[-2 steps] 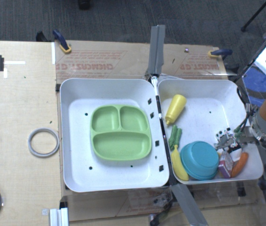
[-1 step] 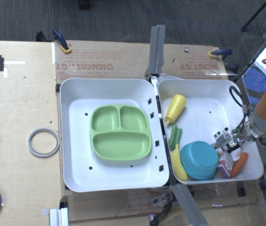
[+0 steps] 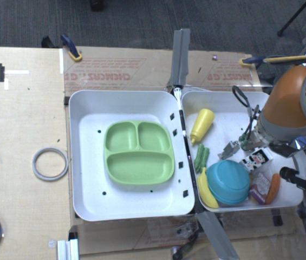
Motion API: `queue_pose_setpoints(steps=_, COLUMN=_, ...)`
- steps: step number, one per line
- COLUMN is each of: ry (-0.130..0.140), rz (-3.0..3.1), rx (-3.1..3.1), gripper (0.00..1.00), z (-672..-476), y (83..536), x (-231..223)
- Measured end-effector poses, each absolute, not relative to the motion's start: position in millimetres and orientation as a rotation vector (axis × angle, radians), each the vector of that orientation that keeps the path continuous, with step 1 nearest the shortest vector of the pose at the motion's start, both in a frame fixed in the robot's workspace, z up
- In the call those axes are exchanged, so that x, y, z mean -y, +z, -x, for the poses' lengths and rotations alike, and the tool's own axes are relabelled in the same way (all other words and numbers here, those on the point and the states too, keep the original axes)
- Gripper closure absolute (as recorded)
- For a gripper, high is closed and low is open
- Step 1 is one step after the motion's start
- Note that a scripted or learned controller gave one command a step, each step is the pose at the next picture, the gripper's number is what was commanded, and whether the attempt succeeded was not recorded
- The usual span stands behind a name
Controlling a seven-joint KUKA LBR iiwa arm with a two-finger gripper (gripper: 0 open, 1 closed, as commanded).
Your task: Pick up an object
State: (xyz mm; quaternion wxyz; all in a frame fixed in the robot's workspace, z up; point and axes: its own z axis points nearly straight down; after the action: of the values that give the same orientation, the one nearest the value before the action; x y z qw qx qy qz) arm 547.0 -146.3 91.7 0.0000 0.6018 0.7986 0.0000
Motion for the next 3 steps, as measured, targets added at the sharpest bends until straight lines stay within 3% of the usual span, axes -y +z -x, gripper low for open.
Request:
queue_pose_setpoints(steps=1, ry=0.005, rz=-1.644, rx=-2.674, gripper=0.0, z=-488.4, y=97, x=113)
queue_pose_setpoints(steps=2, ry=-0.001, rz=-1.792, rx=-2.58, gripper=0.0, z=-527.5, y=191, x=62)
queue_pose_setpoints(steps=3, ry=-0.003, rz=-1.633, rx=-2.683, gripper=0.0, z=-615.8, y=191, x=73)
